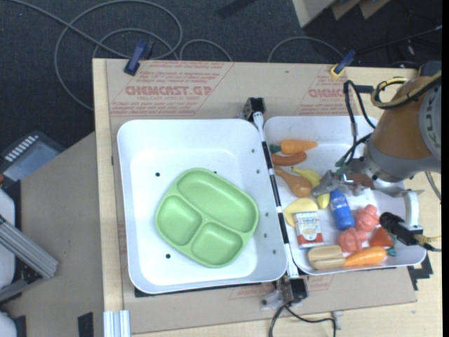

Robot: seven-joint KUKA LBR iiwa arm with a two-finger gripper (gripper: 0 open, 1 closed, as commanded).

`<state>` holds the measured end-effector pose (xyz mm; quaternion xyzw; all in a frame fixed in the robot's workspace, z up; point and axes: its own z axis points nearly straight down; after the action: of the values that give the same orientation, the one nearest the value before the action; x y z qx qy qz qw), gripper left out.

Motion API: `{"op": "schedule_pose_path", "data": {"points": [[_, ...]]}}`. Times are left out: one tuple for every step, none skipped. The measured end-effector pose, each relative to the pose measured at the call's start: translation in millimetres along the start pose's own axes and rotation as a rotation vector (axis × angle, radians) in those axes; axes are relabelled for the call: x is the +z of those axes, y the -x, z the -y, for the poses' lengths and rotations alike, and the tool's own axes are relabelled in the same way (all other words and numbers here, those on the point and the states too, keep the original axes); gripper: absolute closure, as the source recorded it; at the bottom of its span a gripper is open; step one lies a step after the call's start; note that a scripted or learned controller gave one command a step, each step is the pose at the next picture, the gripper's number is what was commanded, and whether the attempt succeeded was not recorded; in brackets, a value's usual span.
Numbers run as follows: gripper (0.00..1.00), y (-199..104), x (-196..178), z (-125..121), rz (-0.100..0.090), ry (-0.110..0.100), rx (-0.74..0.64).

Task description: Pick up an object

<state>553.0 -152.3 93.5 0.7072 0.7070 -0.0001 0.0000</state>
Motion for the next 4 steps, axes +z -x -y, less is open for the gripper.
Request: {"op": "schedule_pose_path", "data": {"points": [[0.00,-12.0,9.0,41.5,-0.001,-0.001,0.000],[0.00,-3.8,8.8,64.0,-0.001,-0.001,0.000],[1.00,-4.0,-0.7,63.9,-0.001,0.000,0.001],[1.00,-63.4,-91.4,47.4,-0.001,0.002,-0.001]]}}
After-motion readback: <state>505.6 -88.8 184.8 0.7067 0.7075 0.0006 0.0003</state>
